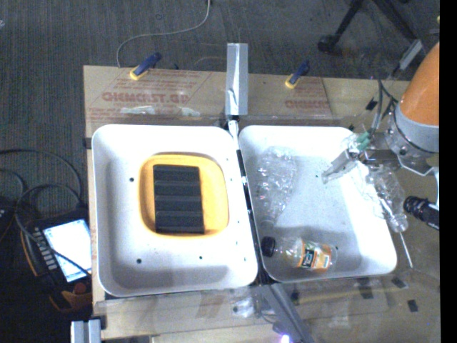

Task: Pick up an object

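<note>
Over right bin (357, 191) gripper (343, 164) hovers, fingers' state we can't tell; approach step; next: descend to bottle (303, 252)

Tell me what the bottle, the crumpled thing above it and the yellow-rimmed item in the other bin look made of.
Bottle: clear plastic, probably; see-through body, dark cap, orange label. Crumpled item: thin transparent plastic or film, glossy creases catching light. Yellow-rimmed item: matte yellow border around a black ribbed centre, possibly foam, rubber or plastic; the look leaves it open.
</note>
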`<state>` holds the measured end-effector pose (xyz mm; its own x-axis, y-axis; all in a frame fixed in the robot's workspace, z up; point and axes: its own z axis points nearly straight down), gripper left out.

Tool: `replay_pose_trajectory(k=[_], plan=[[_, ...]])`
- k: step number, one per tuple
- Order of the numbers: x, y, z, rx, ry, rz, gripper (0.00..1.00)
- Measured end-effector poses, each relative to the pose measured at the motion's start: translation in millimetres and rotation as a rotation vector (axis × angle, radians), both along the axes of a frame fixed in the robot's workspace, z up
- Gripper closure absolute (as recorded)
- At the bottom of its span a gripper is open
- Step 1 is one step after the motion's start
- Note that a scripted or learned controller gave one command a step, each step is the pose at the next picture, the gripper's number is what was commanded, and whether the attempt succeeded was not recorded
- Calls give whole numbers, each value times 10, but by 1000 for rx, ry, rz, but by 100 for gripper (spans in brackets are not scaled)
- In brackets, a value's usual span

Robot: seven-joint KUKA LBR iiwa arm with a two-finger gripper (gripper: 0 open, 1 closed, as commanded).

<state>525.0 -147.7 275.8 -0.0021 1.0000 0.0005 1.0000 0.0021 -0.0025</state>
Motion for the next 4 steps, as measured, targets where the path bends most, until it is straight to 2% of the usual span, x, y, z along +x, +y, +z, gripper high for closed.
replay_pose_trajectory(k=[1, 2, 3, 4], plan=[[-406, -423, 152, -1, -1, -66, 0], [-420, 280, -1519, 3, 1, 160, 0], [-82, -238, -1847, 3, -12, 144, 0], [148, -433, -1846, -3, -12, 327, 0]])
